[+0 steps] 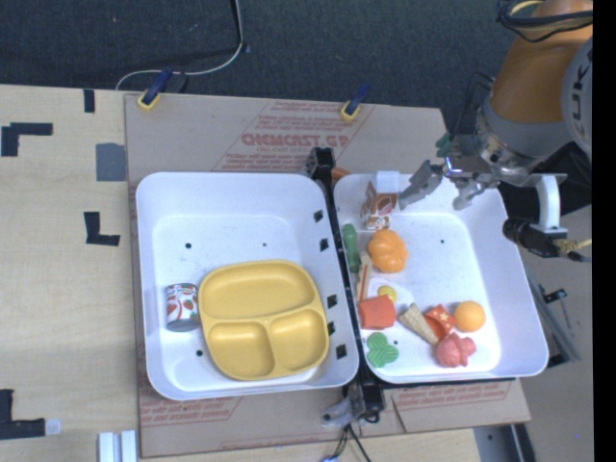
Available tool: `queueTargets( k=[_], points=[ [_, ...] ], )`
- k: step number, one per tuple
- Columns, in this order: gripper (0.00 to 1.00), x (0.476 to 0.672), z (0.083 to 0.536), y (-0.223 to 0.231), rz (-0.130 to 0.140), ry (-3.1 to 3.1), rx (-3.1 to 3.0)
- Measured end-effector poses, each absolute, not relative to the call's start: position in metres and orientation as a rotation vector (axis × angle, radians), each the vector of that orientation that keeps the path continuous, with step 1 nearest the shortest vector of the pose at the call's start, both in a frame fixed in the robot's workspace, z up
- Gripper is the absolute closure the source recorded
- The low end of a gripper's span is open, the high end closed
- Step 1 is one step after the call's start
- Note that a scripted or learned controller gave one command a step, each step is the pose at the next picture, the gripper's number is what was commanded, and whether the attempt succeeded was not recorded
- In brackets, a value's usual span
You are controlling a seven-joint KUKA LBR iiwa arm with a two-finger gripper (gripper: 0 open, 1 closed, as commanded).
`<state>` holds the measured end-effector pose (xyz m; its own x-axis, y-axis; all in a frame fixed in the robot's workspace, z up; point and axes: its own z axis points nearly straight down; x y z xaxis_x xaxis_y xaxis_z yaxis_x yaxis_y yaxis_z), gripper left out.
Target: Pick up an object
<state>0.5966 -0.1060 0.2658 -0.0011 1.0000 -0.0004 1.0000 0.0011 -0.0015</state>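
Here fingers (445, 187) spread wide, holding nothing, poised above right bin (486, 231) back edge.

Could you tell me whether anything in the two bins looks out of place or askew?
Only the small can in the left bin: it lies tipped on its side beside the yellow tray.

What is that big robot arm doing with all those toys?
The robot arm's gripper hangs over the far edge of the right bin with its fingers spread and nothing between them. That bin has toy food in it: an orange pumpkin-like toy, a red block, a small orange ball and others. The left bin has a yellow divided tray and a little can. Nothing is picked up yet.
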Motion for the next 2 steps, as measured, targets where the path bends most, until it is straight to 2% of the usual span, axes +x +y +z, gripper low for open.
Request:
queueTargets(
  k=[1, 2],
  points=[
    [0.0, 0.636, 0.167, -0.093, 0.005, -2.223, -2.216],
    [0.0, 0.599, 0.081, -0.12, 0.0, -2.218, -2.222]
  ],
)
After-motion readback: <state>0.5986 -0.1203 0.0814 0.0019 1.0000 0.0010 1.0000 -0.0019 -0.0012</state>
